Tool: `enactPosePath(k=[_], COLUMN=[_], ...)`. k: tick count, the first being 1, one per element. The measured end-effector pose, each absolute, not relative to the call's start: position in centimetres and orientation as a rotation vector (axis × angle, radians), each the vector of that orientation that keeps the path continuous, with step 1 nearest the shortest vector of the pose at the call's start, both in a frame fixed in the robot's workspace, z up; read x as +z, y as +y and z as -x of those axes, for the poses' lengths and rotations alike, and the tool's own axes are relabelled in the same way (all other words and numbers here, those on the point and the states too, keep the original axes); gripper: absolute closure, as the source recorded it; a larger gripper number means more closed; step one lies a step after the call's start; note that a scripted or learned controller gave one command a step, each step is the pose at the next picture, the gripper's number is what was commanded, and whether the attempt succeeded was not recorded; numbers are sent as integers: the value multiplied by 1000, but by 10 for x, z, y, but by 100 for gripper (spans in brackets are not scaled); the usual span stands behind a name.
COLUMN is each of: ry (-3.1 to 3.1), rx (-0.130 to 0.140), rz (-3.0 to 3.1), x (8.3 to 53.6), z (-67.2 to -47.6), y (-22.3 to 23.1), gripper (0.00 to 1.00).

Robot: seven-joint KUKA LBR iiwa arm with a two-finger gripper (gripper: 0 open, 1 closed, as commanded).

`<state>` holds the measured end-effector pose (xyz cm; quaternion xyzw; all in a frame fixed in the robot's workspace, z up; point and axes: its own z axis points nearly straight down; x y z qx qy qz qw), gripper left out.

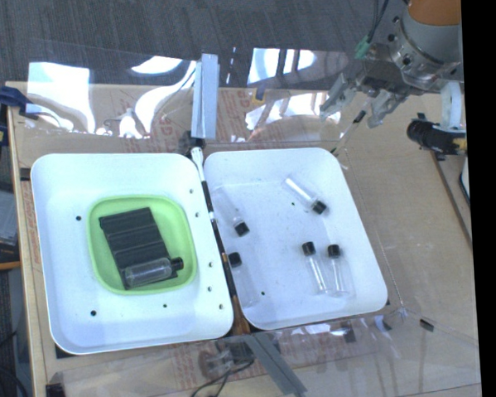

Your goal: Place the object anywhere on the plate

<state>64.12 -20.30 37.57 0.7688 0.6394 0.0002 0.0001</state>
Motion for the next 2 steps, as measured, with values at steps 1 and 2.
enactPosePath(k=[1, 2], ry=[2013, 1996], rx=[-6, -7], rz=[-2416, -2432], x=[334, 288], z=[-651, -657], y=[-203, -199], gripper=[0, 0])
